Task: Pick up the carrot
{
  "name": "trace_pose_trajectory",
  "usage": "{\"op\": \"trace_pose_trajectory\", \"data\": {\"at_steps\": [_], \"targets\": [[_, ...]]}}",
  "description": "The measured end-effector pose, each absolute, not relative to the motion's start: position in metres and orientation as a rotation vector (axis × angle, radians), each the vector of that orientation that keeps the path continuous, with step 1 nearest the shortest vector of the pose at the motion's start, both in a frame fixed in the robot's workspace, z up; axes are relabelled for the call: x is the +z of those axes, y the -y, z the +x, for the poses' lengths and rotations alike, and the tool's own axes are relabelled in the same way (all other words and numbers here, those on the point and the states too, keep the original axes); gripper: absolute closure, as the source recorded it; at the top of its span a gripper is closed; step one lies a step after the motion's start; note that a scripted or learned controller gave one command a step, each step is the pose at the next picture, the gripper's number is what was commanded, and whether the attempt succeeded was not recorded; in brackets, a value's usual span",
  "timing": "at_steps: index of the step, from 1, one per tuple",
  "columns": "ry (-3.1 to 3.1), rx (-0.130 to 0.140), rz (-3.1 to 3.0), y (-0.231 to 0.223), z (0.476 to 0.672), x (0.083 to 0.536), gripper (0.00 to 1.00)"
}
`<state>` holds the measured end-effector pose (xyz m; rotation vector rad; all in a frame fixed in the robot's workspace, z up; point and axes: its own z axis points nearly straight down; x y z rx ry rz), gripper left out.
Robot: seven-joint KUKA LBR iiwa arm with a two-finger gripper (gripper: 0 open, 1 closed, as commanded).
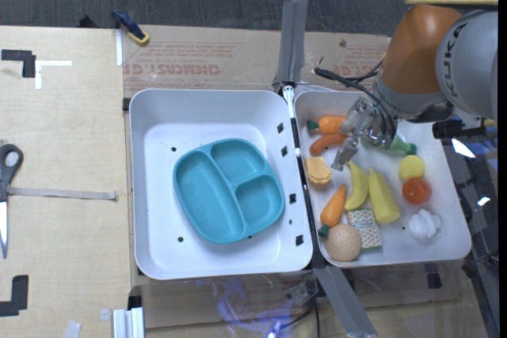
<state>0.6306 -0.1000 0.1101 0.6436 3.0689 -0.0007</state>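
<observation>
blue divided plate (228,190) in left bin (150,123). right bin (444,249): carrot (333,206) near left wall, tip toward near side, just left of bananas (372,190). end effector (355,140) hovers farther back, above orange pieces; fingers spread, nothing between. tomato (416,190) at right.

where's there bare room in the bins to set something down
Left bin: a bare white floor strip runs between its walls and the blue divided plate, widest along the left and top. The plate's three compartments are bare too. Right bin: crowded with carrots, bananas, a tomato and more; only its far right edge has a little bare floor.
</observation>
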Motion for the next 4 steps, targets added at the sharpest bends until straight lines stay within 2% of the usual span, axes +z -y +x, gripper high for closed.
{"op": "trace_pose_trajectory", "data": {"at_steps": [1, 2, 3, 4], "targets": [[-3.039, 0.002, 0.719, 0.096, 0.584, 0.099, 0.0], [-3.124, -0.001, 0.288, 0.093, 0.502, 0.093, 0.0], [-3.08, 0.0, 0.597, 0.046, 0.596, 0.193, 0.0], [-3.117, 0.0, 0.344, 0.101, 0.635, 0.203, 0.0]]}}
